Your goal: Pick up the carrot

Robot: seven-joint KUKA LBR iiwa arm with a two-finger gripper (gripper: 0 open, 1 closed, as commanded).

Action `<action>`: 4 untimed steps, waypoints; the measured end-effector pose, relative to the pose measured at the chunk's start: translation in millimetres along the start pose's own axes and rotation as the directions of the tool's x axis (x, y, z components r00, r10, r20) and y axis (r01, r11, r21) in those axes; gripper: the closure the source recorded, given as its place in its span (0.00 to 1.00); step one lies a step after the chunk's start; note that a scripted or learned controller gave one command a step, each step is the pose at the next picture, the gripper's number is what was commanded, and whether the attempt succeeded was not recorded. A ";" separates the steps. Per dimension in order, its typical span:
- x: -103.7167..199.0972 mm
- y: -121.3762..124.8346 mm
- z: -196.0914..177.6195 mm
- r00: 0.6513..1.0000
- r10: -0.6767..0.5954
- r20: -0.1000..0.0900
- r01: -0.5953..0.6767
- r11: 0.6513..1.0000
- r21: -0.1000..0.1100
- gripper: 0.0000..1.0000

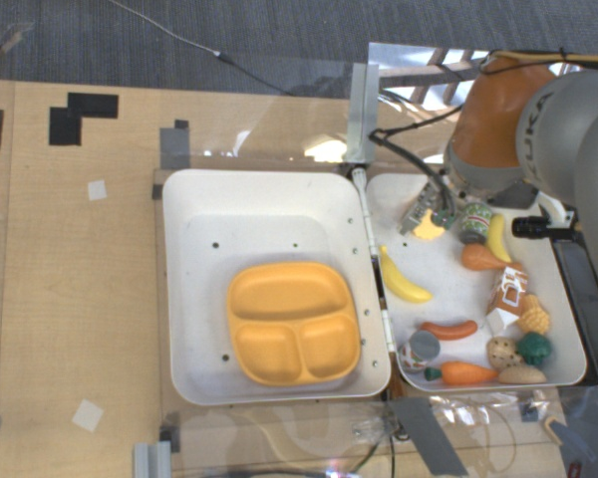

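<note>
Rightward, carrot [467, 373] lies in food-filled bin [576, 366]; left bin [189, 267] holds tray [293, 322].

**Nothing legible from up here**

I can make out no word, number or brand anywhere. The small white-and-orange printed carton [505, 294] in my right-hand white bin [575, 352] bears a printed pattern, but it is too small and blurred to read. The black block shapes [82, 116] on the wooden bench [70, 287] are plain marks, not letters.
</note>
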State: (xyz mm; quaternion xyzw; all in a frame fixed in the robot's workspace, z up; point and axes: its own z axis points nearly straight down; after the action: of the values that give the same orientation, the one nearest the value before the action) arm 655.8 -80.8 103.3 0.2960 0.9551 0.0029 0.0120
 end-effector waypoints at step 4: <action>138.2 -19.3 -85.4 0.876 -0.482 -0.019 0.482 0.876 -0.001 1.00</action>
State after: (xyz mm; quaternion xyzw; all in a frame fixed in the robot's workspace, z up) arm 528.8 -18.4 185.5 0.0488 0.9988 0.0008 0.0031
